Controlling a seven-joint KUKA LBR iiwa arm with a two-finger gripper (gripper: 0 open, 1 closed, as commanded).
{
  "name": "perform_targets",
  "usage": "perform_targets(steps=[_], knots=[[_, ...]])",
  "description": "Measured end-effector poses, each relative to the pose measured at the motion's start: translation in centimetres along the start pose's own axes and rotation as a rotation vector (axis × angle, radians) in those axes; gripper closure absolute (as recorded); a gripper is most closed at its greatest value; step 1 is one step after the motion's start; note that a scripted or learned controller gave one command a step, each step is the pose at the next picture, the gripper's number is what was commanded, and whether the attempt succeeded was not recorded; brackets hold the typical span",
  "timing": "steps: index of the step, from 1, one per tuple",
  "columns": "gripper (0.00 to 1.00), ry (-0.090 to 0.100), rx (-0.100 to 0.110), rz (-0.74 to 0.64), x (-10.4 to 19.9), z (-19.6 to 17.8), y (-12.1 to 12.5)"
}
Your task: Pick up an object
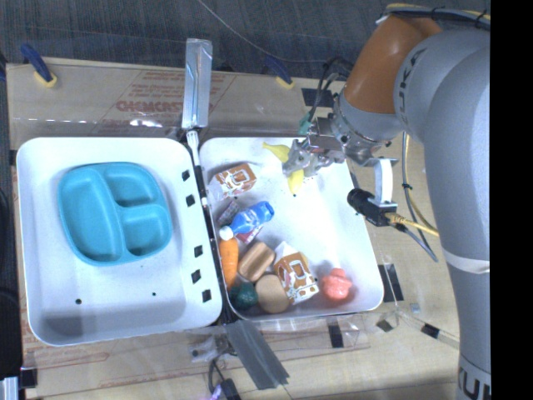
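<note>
My gripper (301, 162) hangs low over the far part of the right bin (350, 232). Right at it lies a yellow banana-like toy (278, 151), whose middle the gripper covers. Closer to the front the bin holds a brown-labelled carton (236, 178), a blue-and-white bottle (252, 217), an orange carrot (228, 257), a tan bread roll (256, 261), a second carton (296, 276), a pink toy (336, 284) and a tan round piece (271, 293).
The left bin (50, 298) holds a blue divided tray (115, 211). A metal post (197, 82) stands at the far end of the wall between the bins. The grey arm (433, 123) with a cable fills the right side.
</note>
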State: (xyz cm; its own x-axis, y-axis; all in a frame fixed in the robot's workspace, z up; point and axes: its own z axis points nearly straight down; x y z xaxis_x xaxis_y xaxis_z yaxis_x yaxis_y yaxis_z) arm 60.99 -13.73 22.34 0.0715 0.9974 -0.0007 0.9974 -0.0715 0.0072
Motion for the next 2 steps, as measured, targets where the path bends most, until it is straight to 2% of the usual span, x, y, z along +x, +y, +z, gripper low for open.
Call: perform_targets(steps=[1,2], knots=[[1.00,0.000,0.016,0.230,0.7,6.9,0.7],[1.00,0.002,0.011,0.088,1.7,1.4,-2.6]])
